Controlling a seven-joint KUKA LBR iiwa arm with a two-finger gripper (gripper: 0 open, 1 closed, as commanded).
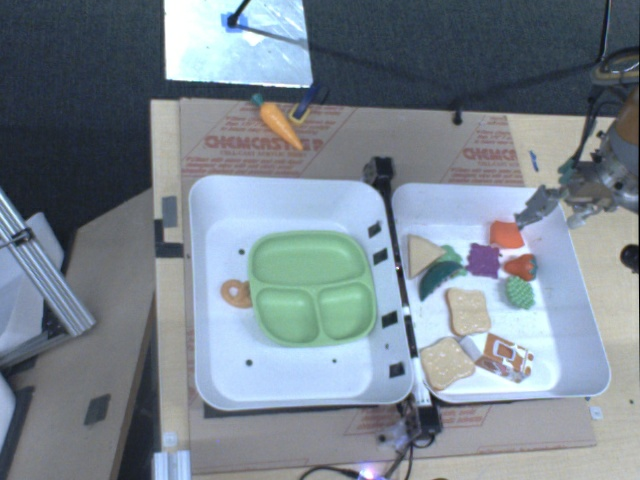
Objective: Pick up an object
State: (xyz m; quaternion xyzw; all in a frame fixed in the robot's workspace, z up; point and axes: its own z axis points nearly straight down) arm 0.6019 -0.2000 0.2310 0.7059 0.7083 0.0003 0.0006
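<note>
My gripper (556, 211) hangs over the right bin's (580, 308) far right corner, open, with nothing between its fingers. Just below its left finger (534, 208) lies an orange block (507, 234). Close by in that bin are a purple piece (484, 259), a red fruit (520, 265) and a green knobbly piece (519, 292). A sandwich wedge (424, 252), a dark green leaf (440, 274), two toast slices (467, 311) (446, 362) and a brown-and-white wafer (507, 356) lie further left and nearer the front.
The left bin (215, 228) holds a green divided plate (312, 288) and a small pretzel (237, 294). A black divider (392, 268) separates the bins. A toy carrot (280, 125) lies on the cardboard behind them, below a foil sheet (238, 28).
</note>
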